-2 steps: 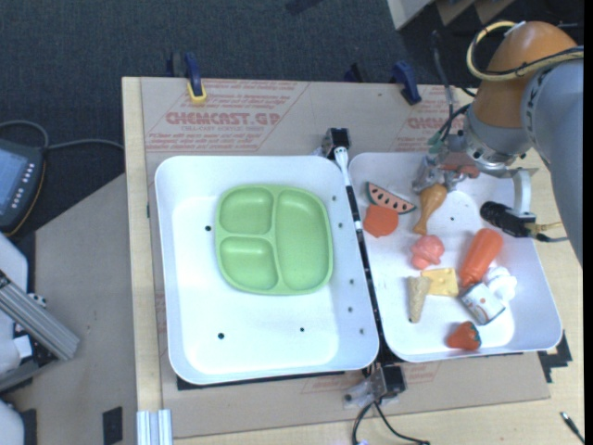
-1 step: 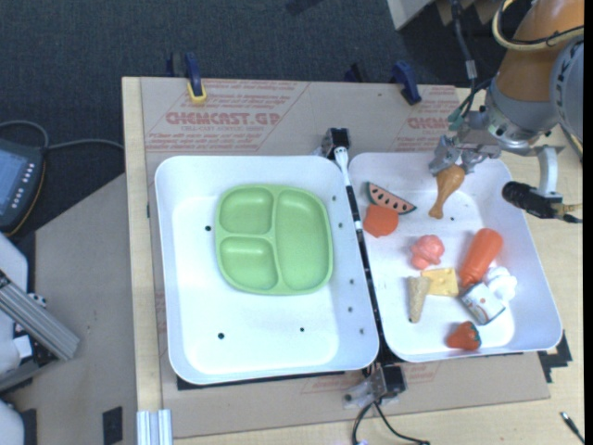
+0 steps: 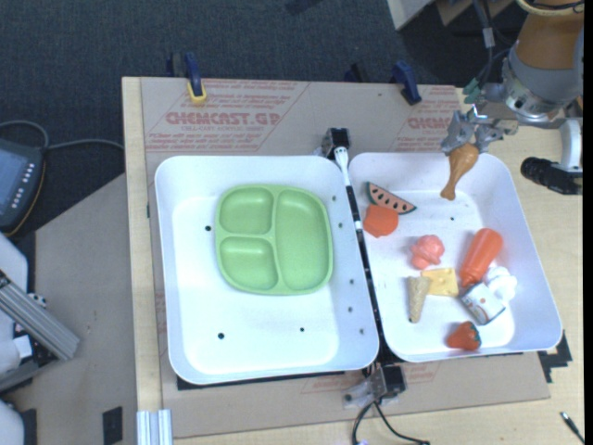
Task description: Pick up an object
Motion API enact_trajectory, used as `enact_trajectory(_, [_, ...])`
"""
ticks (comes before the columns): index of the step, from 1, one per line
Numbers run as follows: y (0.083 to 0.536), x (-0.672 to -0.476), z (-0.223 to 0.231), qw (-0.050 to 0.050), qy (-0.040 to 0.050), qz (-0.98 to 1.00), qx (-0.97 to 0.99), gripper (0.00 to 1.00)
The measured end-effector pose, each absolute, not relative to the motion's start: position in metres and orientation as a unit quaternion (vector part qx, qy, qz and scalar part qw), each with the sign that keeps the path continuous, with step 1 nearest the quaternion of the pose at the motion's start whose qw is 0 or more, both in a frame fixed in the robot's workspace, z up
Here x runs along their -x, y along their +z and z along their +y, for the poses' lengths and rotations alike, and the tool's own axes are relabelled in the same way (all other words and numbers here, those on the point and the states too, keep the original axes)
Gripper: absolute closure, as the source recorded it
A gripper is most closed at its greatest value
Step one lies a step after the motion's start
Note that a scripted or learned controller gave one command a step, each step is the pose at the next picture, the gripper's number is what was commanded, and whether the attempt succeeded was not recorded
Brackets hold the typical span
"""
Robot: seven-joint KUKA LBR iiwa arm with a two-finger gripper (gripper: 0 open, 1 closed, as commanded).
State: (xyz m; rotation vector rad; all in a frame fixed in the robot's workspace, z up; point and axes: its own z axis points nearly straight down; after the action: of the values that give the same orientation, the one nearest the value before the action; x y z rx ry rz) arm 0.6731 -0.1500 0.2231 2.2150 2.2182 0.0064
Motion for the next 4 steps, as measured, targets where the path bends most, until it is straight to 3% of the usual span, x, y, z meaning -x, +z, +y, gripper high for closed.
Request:
enact_trajectory(1, [0.226, -0.674, -0.15, 0.002, 0.0009, 0.707, -0.707, 1.0])
enact_trajectory(4, [0.219, -0.561, -0.04, -0.003, -0.0011, 0.708, -0.706, 1.0])
